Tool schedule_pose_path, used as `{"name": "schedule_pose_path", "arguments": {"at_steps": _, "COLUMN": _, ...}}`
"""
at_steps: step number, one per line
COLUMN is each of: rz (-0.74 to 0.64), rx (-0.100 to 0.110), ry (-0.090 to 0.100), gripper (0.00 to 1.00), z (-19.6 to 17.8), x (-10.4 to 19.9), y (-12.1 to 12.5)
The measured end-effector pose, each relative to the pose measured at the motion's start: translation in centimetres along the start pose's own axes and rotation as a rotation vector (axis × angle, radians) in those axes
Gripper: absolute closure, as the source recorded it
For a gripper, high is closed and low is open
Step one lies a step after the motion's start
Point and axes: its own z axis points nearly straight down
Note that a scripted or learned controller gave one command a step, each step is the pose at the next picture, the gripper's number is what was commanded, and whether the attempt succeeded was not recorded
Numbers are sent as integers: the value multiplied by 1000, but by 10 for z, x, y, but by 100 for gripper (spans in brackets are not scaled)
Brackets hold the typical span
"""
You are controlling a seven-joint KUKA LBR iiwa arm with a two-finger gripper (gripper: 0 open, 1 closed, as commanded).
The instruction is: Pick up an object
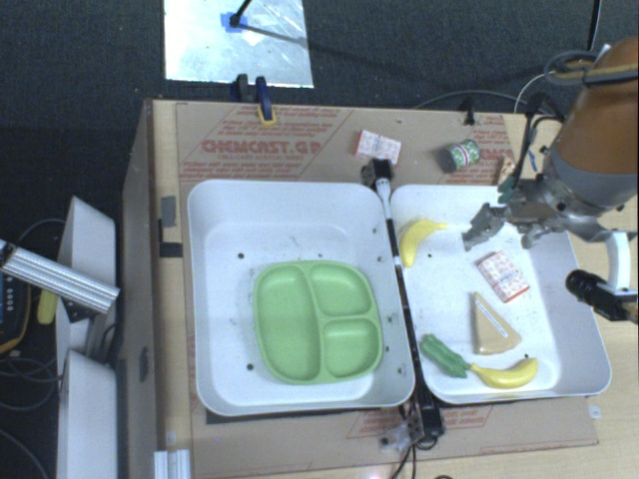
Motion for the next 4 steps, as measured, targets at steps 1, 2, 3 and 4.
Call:
{"name": "schedule_pose_path", "arguments": {"at_steps": 1, "rz": 2, "rx": 1, "ry": -1, "gripper": 0, "z": 75, "x": -71, "y": 13}}
{"name": "schedule_pose_path", "arguments": {"at_steps": 2, "rz": -1, "rx": 2, "ry": 1, "gripper": 0, "z": 153, "x": -32, "y": 50}}
{"name": "schedule_pose_path", "arguments": {"at_steps": 3, "rz": -4, "rx": 23, "ry": 2, "gripper": 0, "z": 180, "x": -9, "y": 116}}
{"name": "schedule_pose_path", "arguments": {"at_steps": 4, "rz": 1, "rx": -3, "ry": -1, "gripper": 0, "z": 121, "x": -33, "y": 120}}
